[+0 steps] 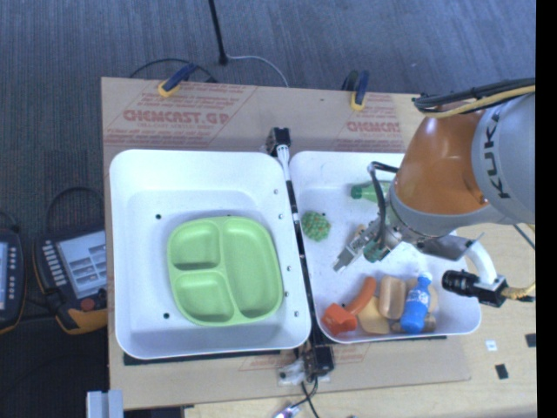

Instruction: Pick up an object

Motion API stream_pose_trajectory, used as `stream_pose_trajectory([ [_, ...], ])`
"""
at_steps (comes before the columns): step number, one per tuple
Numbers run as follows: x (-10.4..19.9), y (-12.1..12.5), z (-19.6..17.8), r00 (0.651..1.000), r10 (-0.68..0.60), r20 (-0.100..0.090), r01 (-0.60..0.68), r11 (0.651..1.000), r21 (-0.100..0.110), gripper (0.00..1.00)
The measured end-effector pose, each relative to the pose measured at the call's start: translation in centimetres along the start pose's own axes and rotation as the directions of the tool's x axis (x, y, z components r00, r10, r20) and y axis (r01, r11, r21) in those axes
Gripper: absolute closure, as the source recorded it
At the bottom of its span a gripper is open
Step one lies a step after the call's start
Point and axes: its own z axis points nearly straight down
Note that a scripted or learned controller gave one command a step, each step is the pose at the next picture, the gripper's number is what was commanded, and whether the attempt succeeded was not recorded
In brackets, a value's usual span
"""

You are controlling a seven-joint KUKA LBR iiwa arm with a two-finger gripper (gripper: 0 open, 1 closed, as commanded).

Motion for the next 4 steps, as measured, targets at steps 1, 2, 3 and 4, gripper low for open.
stream_pose_trajectory([
  [1, -3.6, -4.2, 8.4, 0.982, -0.19, -0.003, 0.19, 0.982, 0.003, 1.0],
  [2, -3.6, -4.1, 7.4, 0.982, -0.189, -0.002, 0.189, 0.982, 0.001, 1.0],
  [3, -3.7, -3.5, 9.5, 0.857, -0.515, 0.005, 0.515, 0.857, 0.0, 1.0],
  [4, -3.1, -3.4, 9.4, 0.61, -0.792, 0.025, 0.792, 0.61, 0.004, 1.0],
])
